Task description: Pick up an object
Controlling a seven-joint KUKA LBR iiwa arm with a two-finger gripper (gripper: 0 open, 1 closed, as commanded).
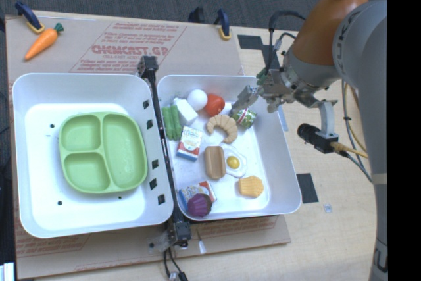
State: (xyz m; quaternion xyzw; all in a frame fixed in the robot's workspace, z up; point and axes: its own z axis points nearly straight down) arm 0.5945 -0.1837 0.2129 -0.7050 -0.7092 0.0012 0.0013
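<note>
1. on the cardboard sheet (131,43) behind the bins, near its far left corner, you have a toy carrot (41,41) lying outside both bins.
2. your left bin (26,207) holds a green divided plate (102,152) with three compartments, set toward the bin's left and middle.
3. your right bin (286,174) holds the toy food. along its left wall lies a green vegetable (170,122), with a small carton (189,143) just in front of it.
4. near the far edge sit a white egg (197,99) and a red tomato (214,103), side by side.
5. a croissant (223,127) lies mid-bin, a bread piece (214,162) in front of it, and a fried egg (233,162) touching the bread's right side.
6. at the near left corner you see a purple onion (199,205) against a small packet (197,192); an orange biscuit (250,187) sits toward the near right.
7. a green-and-red item (245,118) lies near the right wall, by the croissant.
8. the arm comes in over the bin's far right corner, wrist tilted down and left. the gripper (245,101) hangs just above the green-and-red item; you cannot tell whether it is spread or clenched.
</note>
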